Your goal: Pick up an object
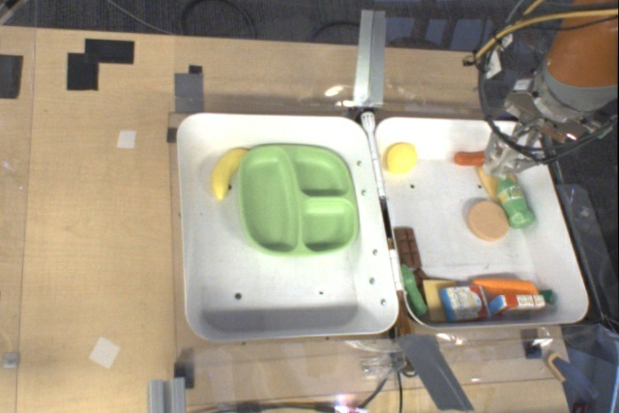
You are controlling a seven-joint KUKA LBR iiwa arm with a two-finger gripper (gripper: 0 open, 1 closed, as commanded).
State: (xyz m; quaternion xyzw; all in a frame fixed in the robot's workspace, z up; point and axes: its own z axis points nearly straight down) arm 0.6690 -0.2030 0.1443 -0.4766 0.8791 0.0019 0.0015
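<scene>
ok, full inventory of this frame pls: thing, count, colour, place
bins: 2, white, side by side on bench
divided tray: 1, green, left bin
banana: 1, yellow, left bin, beside tray
lemon: 1, yellow, right bin, top left
disc: 1, tan, right bin, middle
bottle: 1, green, right bin, beside disc
chocolate bar: 1, brown, right bin, left wall
boxes: several, mixed colours, right bin, near edge
arm: 1, grey and orange, over right bin's far right corner
</scene>
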